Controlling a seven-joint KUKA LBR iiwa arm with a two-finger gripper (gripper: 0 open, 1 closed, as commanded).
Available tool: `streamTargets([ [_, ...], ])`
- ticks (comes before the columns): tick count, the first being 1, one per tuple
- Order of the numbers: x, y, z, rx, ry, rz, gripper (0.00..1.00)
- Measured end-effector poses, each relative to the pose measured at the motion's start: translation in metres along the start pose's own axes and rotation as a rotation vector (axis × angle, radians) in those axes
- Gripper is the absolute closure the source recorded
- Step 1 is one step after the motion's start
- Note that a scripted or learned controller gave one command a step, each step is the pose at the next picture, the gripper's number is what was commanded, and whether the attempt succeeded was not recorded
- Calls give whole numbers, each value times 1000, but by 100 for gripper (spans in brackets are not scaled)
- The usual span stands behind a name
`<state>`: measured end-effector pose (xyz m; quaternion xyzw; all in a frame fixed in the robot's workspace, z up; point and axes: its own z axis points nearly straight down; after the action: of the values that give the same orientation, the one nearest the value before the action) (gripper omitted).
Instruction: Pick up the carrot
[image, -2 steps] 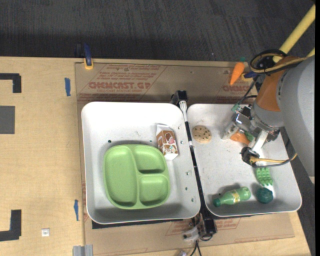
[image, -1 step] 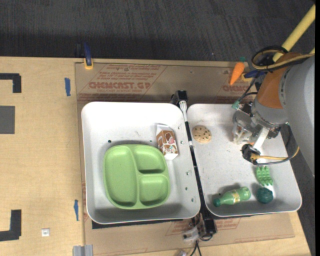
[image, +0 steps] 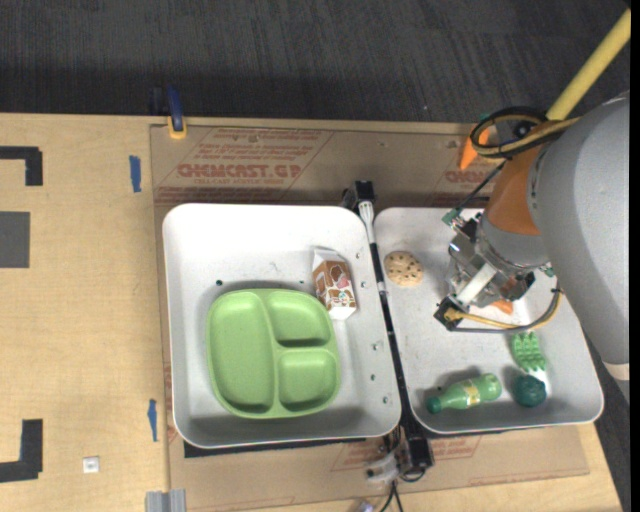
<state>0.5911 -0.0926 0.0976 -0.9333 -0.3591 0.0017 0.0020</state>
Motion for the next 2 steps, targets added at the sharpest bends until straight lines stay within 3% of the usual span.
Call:
streamTargets([
  [1, 0, 0, 0, 0, 0, 0, 0],
  [2, -22, -62, -87, -2, 0, -466, 0],
])
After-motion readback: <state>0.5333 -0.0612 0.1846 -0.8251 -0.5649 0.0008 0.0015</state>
